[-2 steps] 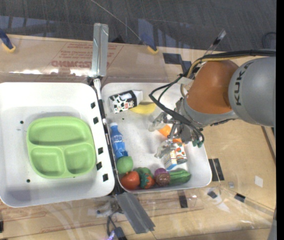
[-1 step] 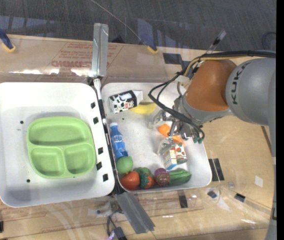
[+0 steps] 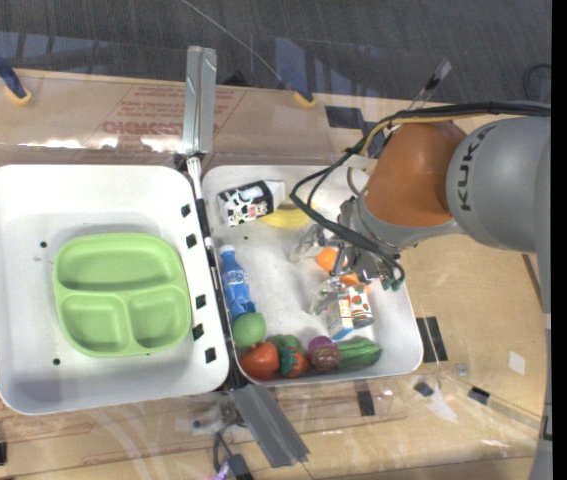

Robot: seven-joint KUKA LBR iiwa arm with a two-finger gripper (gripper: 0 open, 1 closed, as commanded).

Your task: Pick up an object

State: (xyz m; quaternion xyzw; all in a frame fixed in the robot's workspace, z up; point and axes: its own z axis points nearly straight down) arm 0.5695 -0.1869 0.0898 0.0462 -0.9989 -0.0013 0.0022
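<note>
My gripper [image 3: 351, 266] hangs low over the middle of the right bin [image 3: 403, 318], under the orange wrist band [image 3: 413, 173]. It is hard to make out against the clutter. A small orange object [image 3: 326, 258] lies right beside it on the left. A white and orange carton [image 3: 353, 309] sits just below it. Along the bin's front edge lie a red tomato [image 3: 260, 360], a purple item [image 3: 323, 351] and a green vegetable [image 3: 359, 352]. A blue bottle [image 3: 233, 280] and a green fruit [image 3: 249, 328] lie by the left wall.
A black-and-white box [image 3: 246, 204] and a yellow banana [image 3: 285, 218] rest at the right bin's back. The left bin [image 3: 13, 208] holds a green divided plate [image 3: 121, 293]. Black cables [image 3: 323, 183] loop from the wrist over the bin's back.
</note>
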